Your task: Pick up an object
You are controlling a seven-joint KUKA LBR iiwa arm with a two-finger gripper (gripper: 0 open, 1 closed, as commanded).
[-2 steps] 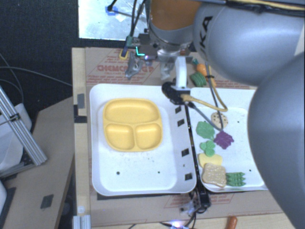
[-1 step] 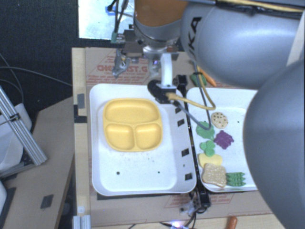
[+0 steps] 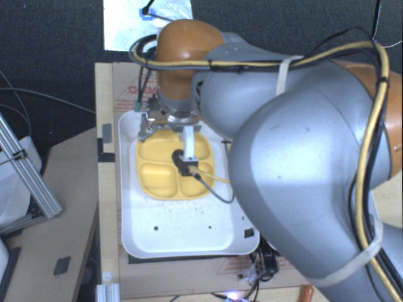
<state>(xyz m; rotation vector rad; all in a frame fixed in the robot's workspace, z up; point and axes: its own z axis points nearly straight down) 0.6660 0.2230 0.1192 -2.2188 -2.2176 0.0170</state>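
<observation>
A yellow plate with several compartments point(image 3: 158, 172) lies in the far half of the left white bin point(image 3: 182, 234). My gripper point(image 3: 165, 122) hangs below the orange wrist band, right over the plate's far edge. The wrist hides that edge of the plate, and I cannot see whether anything is in the gripper.
The grey arm covers the right side of the view and whatever lies beneath it. A small dark square point(image 3: 249, 233) sits by the bin's near right corner. A shiny sheet point(image 3: 148, 14) lies beyond the bench. Metal framing point(image 3: 28, 175) stands at the left.
</observation>
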